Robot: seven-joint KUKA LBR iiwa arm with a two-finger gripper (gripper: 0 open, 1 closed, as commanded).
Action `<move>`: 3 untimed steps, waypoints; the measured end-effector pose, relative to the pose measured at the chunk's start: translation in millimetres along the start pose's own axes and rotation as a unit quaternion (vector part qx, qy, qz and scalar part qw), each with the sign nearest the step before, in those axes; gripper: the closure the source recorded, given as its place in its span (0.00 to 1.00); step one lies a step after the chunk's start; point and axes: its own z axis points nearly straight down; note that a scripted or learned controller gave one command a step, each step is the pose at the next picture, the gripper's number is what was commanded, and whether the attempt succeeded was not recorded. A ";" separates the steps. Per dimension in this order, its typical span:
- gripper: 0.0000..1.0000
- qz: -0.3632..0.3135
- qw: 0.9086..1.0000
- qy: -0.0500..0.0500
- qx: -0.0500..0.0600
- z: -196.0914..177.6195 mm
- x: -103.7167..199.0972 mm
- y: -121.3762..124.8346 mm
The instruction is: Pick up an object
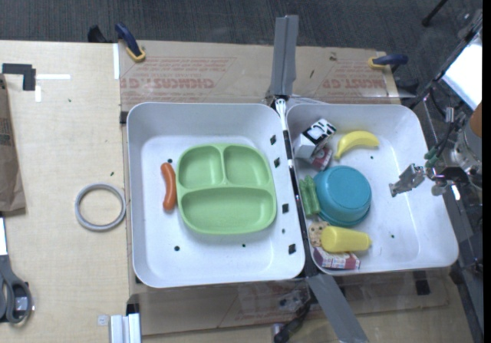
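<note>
Gripper (406, 180): seen above the right bin's right edge, metallic and grey; nothing is seen between its fingers, and whether the jaws are open or closed cannot be told.
Right bin (399, 238): shallow, white, smooth plastic with rounded corners; a bare floor patch lies under the gripper.
Blue bowl (344, 194): round, smooth, teal-blue; placed near the bin's middle, closest to the gripper among the objects.
Banana (357, 141): yellow, curved, glossy; placed toward the bin's far edge, apart from the bowl.
Yellow piece (345, 239): rounded, smooth, oblong; just beside the bowl toward the near edge.
Flat packet (336, 260): white with red print, unreadable; at the near-left corner, partly under the yellow piece.
Green item (308, 197): ribbed, elongated; along the bin's left edge, touching the bowl.
Black-and-white box (317, 133): small, printed, lettering too small to be read; near the far-left corner.
Left bin (146, 203): white, shallow, same make.
Green tray (227, 188): three compartments, matte plastic, rounded corners; set in the bin's middle.
Sausage (168, 185): orange-red, slim, smooth; just beside the tray's left edge.
Cardboard sheet (199, 77): brown, beyond the bins' far edges, red print seen upside down, not clearly readable.
Ring (100, 206): pale, circular; on the wooden bench left of the left bin.
</note>
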 end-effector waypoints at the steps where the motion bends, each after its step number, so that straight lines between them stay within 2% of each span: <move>1: 0.00 0.023 1.000 -0.002 -0.016 79.4 67.0 40.2; 2: 0.00 -0.114 0.993 -0.009 -0.020 81.2 91.8 73.5; 3: 0.00 -0.278 0.960 -0.011 -0.024 81.3 83.9 62.0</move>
